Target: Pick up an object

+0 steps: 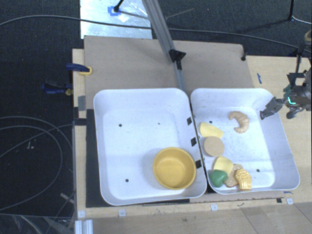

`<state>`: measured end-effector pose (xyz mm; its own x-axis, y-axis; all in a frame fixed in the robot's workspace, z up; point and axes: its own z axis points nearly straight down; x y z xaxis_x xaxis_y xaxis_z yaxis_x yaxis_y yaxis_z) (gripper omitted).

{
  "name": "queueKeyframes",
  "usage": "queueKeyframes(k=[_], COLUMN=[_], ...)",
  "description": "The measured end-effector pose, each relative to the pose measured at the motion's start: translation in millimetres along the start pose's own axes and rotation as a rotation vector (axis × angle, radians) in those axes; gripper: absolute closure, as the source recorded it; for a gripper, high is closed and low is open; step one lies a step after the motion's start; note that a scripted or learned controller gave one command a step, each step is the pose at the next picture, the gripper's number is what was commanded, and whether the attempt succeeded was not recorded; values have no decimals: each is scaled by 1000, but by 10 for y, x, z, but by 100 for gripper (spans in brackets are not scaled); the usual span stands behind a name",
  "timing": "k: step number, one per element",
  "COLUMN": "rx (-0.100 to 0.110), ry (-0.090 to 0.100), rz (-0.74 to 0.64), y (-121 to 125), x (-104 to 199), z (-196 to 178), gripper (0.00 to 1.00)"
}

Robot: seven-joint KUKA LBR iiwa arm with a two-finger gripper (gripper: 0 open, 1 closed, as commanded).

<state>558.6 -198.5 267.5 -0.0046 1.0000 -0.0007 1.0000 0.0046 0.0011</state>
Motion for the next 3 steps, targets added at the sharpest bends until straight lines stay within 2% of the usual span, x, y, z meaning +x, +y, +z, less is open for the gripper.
queueKeyframes(k=[1, 2, 3], rx=[-1, 4, 3], ry=[0, 1, 1], rz=[0, 4, 4], y=[2, -100, -91], x=[0, -15, 60], z=[-3, 530, 975], gripper=[0, 0, 0])
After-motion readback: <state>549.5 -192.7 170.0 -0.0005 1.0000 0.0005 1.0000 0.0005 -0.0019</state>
